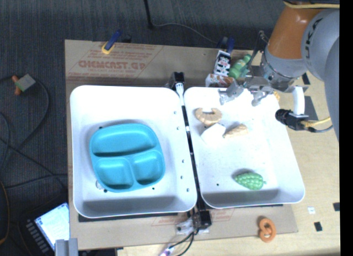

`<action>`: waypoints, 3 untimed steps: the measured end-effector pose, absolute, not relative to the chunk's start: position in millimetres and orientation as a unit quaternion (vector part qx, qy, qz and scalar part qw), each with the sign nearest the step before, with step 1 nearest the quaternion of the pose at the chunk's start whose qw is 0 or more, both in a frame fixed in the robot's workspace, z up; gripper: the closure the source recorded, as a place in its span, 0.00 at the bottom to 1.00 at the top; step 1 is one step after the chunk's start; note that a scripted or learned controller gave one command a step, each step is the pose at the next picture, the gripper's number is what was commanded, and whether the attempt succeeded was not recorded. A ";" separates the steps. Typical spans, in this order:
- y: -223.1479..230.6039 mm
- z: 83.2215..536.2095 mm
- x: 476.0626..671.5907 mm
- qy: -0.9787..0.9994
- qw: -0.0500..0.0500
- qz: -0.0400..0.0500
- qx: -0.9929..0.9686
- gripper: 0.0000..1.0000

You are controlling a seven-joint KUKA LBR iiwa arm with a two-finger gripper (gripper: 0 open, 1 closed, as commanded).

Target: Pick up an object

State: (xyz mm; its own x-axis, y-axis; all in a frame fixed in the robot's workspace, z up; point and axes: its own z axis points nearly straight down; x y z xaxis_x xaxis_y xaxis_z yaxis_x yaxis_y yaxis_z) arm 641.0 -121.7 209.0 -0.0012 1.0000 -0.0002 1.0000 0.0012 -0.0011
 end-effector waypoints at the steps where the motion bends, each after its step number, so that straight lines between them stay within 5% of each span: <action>1: -159.0 200.6 525.3 -0.706 0.000 0.001 -0.708 0.00; 2: -144.9 99.4 495.5 -0.707 0.002 0.001 -0.707 0.00; 3: -130.7 93.9 499.4 -0.707 0.001 0.001 -0.707 0.00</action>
